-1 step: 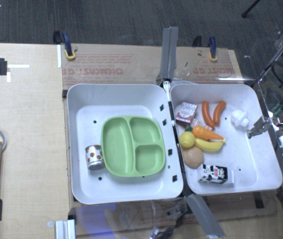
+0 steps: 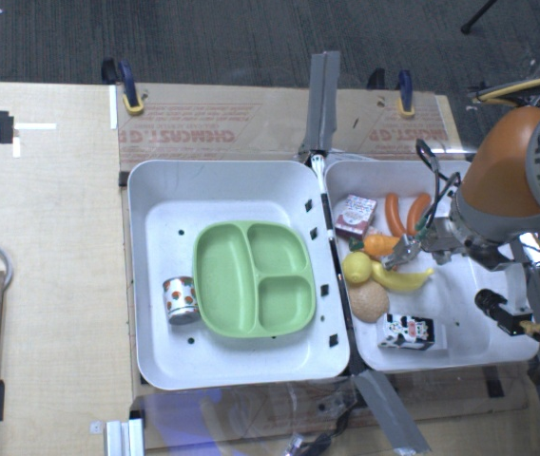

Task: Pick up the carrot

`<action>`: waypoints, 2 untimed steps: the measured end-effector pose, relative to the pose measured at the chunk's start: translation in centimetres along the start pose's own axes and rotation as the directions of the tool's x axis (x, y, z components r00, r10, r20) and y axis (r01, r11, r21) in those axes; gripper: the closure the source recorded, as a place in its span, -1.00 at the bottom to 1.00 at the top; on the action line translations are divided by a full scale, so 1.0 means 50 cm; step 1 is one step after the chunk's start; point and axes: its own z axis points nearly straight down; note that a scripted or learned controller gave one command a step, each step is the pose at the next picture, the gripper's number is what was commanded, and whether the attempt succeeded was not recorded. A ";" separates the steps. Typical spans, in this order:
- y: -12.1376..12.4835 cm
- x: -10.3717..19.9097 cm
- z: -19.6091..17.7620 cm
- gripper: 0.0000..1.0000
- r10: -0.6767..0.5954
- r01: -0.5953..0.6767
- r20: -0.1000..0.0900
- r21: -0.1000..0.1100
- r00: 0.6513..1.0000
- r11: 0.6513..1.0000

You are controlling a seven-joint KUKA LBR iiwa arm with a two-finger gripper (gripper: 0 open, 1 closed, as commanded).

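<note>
In the right bin (image 2: pixel 460 350), a short orange carrot (image 2: pixel 380 245) with a bit of green at its left end lies between a lemon (image 2: pixel 356 268) and a pink-red box (image 2: pixel 356 214). My gripper (image 2: pixel 408 252) reaches in from the right and hangs low over the carrot's right end, just above a banana (image 2: pixel 403 278). The gripper body hides where it meets the carrot. Two long orange-red pieces (image 2: pixel 396 214) lie just behind the gripper.
A tan round bun (image 2: pixel 368 301) and a black-and-white carton (image 2: pixel 408 331) sit toward the right bin's front. The left bin (image 2: pixel 156 350) holds a green divided plate (image 2: pixel 251 278) and a small spotted can (image 2: pixel 181 299). A grey divider (image 2: pixel 322 112) stands between the bins.
</note>
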 end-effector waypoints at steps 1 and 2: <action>0.097 0.060 0.027 -1.00 -0.109 0.109 -0.003 0.010 0.994 0.994; 0.100 0.058 0.004 1.00 -0.107 0.107 -0.001 0.006 0.994 0.994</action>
